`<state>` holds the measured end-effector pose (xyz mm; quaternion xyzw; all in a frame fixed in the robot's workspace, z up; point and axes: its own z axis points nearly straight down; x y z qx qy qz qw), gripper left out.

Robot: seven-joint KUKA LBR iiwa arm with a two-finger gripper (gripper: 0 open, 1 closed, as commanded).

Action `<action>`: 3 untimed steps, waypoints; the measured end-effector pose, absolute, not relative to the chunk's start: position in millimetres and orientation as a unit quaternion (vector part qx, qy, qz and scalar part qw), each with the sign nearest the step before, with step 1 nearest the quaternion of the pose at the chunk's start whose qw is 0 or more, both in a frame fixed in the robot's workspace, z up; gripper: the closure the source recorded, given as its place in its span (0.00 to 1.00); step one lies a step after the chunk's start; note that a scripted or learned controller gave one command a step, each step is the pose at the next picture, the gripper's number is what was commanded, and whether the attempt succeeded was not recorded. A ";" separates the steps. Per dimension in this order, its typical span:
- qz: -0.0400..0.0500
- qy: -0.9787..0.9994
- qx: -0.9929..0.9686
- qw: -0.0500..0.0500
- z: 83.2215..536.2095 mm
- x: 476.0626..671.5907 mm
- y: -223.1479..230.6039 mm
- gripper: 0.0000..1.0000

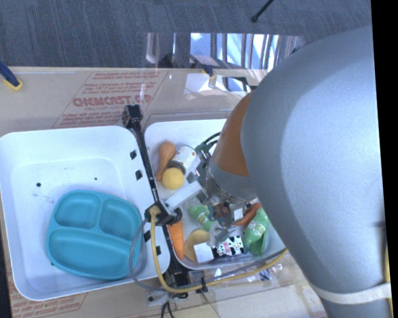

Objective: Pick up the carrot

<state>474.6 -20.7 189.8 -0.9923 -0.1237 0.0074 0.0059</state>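
The carrot (177,239) is not being lifted yet. It is lying in the right bin (183,127), close against the left wall at the near end, and nothing is seen holding it, so the whole pick is being judged as left to do. The gripper (220,220) is being held low over the toys just beside it — open or closed cannot be told. The carrot's long side is running along the wall, near to far, and which end is the tip cannot be made out.
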 end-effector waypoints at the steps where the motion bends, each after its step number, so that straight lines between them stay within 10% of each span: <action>1: 0.008 -0.148 -0.989 0.007 189.5 474.3 21.7 0.00; 2: 0.006 -0.267 -0.964 0.005 189.8 474.5 -52.7 0.00; 3: 0.003 -0.208 -0.978 0.003 190.7 476.2 -3.9 0.00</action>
